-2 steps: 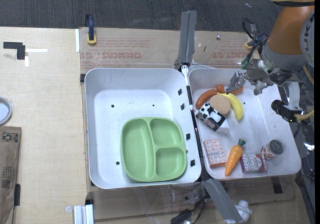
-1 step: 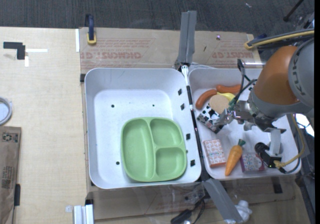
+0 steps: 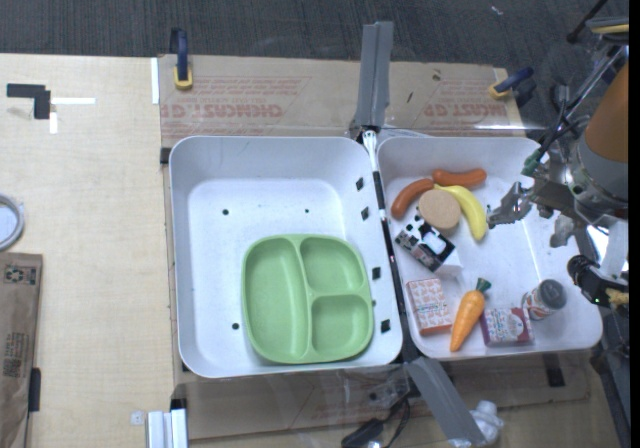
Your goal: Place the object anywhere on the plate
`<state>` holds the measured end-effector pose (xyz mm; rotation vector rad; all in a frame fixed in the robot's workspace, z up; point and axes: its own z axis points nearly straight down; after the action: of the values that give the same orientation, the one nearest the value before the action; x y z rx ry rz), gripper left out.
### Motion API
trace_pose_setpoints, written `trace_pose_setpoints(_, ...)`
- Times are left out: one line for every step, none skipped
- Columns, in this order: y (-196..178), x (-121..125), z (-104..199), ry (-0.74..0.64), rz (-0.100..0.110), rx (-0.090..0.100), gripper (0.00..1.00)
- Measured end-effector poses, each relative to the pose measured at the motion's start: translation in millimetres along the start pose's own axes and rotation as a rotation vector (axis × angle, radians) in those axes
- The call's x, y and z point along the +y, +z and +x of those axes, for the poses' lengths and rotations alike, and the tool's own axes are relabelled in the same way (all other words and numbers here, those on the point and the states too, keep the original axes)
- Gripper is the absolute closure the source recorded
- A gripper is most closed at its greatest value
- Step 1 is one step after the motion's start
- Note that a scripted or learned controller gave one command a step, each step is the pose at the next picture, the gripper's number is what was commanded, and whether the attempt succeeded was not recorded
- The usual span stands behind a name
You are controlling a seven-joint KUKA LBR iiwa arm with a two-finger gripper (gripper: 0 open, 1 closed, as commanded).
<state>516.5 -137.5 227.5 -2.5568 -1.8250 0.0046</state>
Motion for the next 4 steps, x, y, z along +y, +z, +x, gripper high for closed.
trace_pose_setpoints(45, -34, -23, -0.011, 0.002, 0.001, 0.0)
trace_pose_setpoints(116, -1, 36, 0.241, -0.018, 0.007, 0.0)
trace_pose_setpoints(120, -13, 41, 0.527, -0.022, 0.02, 0.0)
trace_pose_setpoints(123, -26, 38, 0.829, -0.025, 0.027, 0.0)
